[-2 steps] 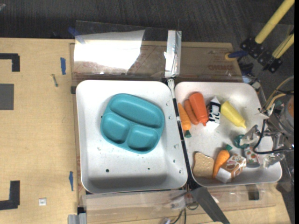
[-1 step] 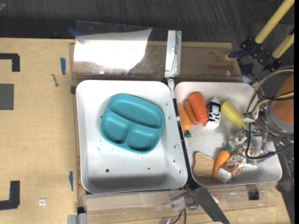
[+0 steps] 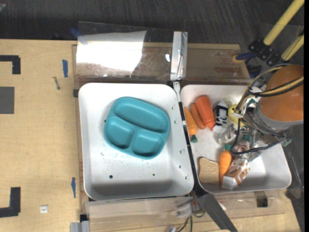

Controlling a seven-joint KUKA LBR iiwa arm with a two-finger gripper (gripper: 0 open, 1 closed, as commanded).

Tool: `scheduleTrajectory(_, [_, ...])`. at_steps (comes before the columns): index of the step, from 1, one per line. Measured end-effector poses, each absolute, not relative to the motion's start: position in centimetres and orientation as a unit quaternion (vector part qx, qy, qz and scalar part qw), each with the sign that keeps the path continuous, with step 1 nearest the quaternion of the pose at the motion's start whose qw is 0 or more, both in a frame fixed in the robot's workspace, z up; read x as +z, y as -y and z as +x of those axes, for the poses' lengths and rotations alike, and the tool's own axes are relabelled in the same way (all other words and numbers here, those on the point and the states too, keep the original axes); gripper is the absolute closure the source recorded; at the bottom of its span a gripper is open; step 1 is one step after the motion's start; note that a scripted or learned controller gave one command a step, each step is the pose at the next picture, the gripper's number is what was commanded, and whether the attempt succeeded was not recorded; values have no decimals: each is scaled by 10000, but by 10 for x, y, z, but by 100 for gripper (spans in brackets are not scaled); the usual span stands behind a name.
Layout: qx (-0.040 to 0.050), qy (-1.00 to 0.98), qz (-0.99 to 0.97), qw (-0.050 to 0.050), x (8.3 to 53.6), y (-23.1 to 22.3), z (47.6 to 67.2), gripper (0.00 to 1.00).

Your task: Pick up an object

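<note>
Objects for picking are gathered in the right bin (image 3: pixel 285 178): an orange cylinder (image 3: pixel 204 111) lying beside a slimmer orange piece (image 3: pixel 190 121) near the bin's left wall, a toy carrot (image 3: pixel 225 162), a slice of bread (image 3: pixel 209 170) at the front left corner, and a small printed carton (image 3: pixel 238 172) just beside the carrot. A teal divided plate (image 3: pixel 137 126) is seen alone in the left bin (image 3: pixel 91 178).

Gripper (image 3: pixel 243 138) is seen low over the middle of the right bin, below the orange wrist band, among cables and small clutter. Whether it is open or closed, and whether anything is held, cannot be told; nothing is seen held.

Step judged in hand: descent toward a grasp in the clutter near the carrot and carton.

Advice for the step: one item should be singled out, preferably the carrot, since its top stands free of neighbours. Closure should be made across its narrow width, with the carton kept out of the way. A straight lift is recommended, so that neighbours are not dragged against the bin wall.
</note>
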State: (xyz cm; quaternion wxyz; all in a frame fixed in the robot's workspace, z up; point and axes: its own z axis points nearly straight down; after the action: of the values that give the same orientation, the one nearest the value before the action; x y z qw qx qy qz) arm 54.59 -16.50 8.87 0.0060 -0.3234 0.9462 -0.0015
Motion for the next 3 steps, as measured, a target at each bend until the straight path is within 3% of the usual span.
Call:
scheduleTrajectory(1, [-25, -9545, -2980, 63, 89, 161, 496, 0])
scheduleTrajectory(2, [-46, -9232, -3843, 64, 90, 140, 496, 0])
scheduleTrajectory(3, [-57, -9227, -3853, 130, 101, 137, 500, 100])
